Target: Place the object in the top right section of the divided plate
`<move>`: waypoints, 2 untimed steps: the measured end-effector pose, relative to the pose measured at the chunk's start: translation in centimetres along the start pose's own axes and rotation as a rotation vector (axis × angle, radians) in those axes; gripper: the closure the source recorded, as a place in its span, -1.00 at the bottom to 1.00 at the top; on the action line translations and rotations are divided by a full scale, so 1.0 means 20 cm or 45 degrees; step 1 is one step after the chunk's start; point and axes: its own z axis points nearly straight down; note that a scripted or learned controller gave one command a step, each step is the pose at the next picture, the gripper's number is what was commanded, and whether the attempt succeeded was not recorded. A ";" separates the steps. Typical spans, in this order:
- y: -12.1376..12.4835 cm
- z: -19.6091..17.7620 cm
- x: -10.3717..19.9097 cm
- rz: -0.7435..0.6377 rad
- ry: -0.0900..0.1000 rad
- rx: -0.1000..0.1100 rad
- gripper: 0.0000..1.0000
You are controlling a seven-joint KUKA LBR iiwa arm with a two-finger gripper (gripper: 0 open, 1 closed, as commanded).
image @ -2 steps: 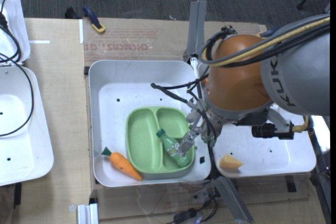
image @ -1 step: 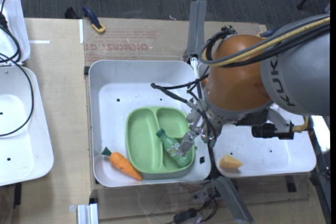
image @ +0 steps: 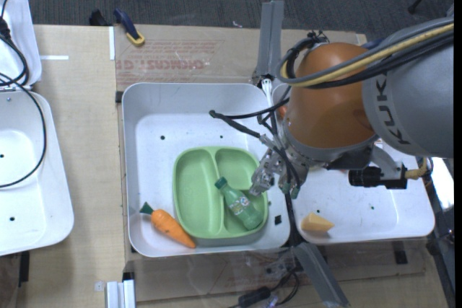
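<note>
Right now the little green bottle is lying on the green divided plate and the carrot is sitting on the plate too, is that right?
Not quite. The carrot lies off the plate, on the bin floor against the plate's lower left rim. The camera view shows this. The little green bottle does lie on the green divided plate.

Gripper (image: pixel 263 180) fingertips blurred against the bottle (image: pixel 238 203) (grip unclear); arm (image: pixel 375 97) cut off at right edge, covering right bin's (image: pixel 375 223) upper part.

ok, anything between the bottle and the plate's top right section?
Nothing visible. The bottle lies in the plate, just below the top right section, with the gripper beside it. The carrot lies outside the plate.
</note>
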 end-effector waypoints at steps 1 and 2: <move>0.07 0.09 -0.13 0.083 0.001 0.000 1.00; 0.19 -0.54 0.04 0.042 -0.001 -0.001 1.00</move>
